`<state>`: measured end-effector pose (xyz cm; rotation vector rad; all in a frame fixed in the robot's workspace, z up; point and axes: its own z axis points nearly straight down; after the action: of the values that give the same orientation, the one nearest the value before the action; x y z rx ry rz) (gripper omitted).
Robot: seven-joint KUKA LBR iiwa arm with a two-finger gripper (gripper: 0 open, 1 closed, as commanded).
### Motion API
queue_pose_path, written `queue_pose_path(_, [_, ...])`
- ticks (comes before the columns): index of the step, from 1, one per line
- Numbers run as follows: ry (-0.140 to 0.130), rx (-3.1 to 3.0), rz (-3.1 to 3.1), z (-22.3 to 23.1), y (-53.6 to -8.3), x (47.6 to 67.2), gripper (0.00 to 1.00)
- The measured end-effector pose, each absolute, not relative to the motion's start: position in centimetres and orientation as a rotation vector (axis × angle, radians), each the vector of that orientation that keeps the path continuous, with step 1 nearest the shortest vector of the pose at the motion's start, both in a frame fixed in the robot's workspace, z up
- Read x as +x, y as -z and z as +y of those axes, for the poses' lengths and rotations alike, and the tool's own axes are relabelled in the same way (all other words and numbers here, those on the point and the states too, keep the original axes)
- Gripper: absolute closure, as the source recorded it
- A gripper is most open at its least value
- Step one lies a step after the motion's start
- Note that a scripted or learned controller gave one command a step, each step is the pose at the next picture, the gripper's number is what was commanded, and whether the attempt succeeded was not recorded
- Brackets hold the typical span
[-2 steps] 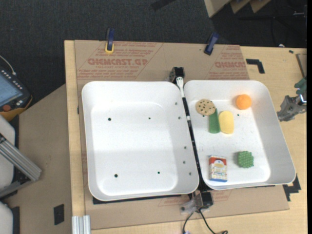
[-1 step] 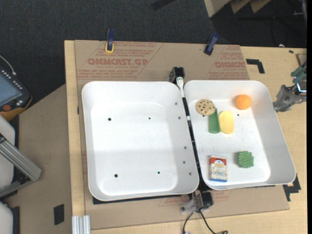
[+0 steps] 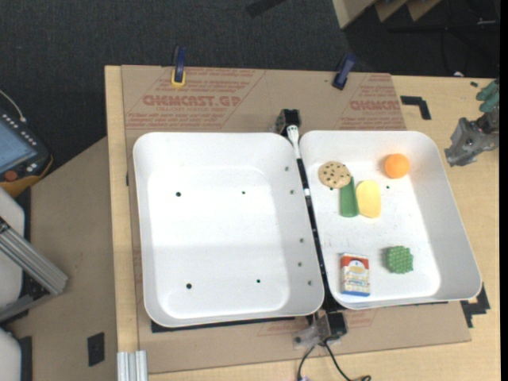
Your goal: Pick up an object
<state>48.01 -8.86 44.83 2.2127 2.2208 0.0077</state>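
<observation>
Objects for picking: six small items lie in the right bin (image 3: 452,236); the left bin (image 3: 159,292) sits beside it on the worktop (image 3: 119,213).
Camera view, far row: orange ball (image 3: 396,165) near the far right corner; cookie (image 3: 334,174) near the divider side.
Camera view, middle: green stick (image 3: 348,200) and yellow block (image 3: 368,198) lie side by side, touching or nearly so.
Camera view, near row: small red-and-white box (image 3: 355,275) and green knobbly ball (image 3: 398,259), a little apart.
Claw (image 3: 470,143): at the right edge, outside the right bin's far right corner, over the cardboard; holding nothing; I cannot tell how wide it is.
Step in hand: judged as the approach, no target reached yet.
Doing it well: choose an item with clear space round it; the orange ball is nearest and stands alone. Centre above it, descend straight, close low on its sides. Avoid the touching pair, where one finger would likely wedge between them.
</observation>
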Motion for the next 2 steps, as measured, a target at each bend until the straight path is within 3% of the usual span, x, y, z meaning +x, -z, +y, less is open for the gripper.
queue_pose_path(1, [0.009,2.227,2.228,-6.9,-35.1,48.1,1.00])
queue_pose_path(2, [-0.011,2.211,2.223,-2.2,-42.3,48.0,1.00])
